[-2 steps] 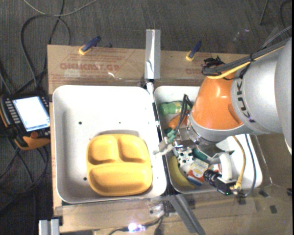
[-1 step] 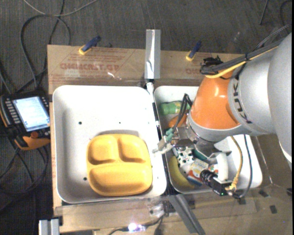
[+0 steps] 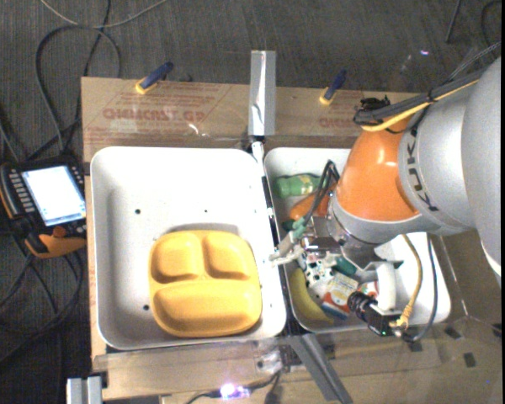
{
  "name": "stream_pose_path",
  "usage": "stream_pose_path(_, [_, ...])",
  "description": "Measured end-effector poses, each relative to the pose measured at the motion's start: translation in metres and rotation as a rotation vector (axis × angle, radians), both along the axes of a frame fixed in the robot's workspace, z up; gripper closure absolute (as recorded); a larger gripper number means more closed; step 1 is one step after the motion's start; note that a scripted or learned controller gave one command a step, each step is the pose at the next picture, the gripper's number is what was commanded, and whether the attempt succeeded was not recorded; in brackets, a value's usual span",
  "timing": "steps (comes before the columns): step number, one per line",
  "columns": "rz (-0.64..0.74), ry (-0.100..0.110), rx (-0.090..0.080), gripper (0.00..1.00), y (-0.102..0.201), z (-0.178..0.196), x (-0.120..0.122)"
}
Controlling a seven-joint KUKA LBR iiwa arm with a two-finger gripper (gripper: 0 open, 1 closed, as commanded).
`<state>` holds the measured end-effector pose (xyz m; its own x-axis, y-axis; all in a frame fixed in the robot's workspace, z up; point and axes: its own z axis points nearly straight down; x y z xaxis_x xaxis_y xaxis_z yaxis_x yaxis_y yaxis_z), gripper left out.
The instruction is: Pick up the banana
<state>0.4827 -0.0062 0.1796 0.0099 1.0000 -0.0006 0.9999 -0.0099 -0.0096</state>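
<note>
Nearest, at front-left corner of R bin (image 3: pixel 432 263): banana (image 3: pixel 302 296), yellow-green, lying along the bin's left wall, mostly buried under a printed packet (image 3: pixel 340 289) and the wrist hardware. Just above it, gripper (image 3: pixel 323 268), low in the clutter, seemingly over the banana's upper end; spread or closed, can't tell, too much cable and bracket in the way. Can't confirm anything is held. Judged step: closing in for the grasp. To do it well: line up across the banana's short width, not along its length; come down on the exposed stretch by the wall; stay clear of the packet so it isn't pinched too; mind the wall, little room on that side; lift straight up and slowly so the curved fruit doesn't roll out. Beside, in L bin (image 3: pixel 126 188): yellow tray (image 3: pixel 206 283), apart from the action. Further back in R bin: green item (image 3: pixel 293 183) and orange item (image 3: pixel 298 209), both half hidden by the arm (image 3: pixel 379 188), type unclear. Beyond: cardboard (image 3: pixel 177 118) w/ clamps (image 3: pixel 154 76). Hard to make out: banana's full length and far end, exact contact point, rest of R bin under the arm.
</note>
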Motion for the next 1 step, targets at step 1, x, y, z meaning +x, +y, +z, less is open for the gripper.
stream_pose_path(1, [0.104,-0.002,-0.003,0.00,0.0248,0.0882,0.0068])
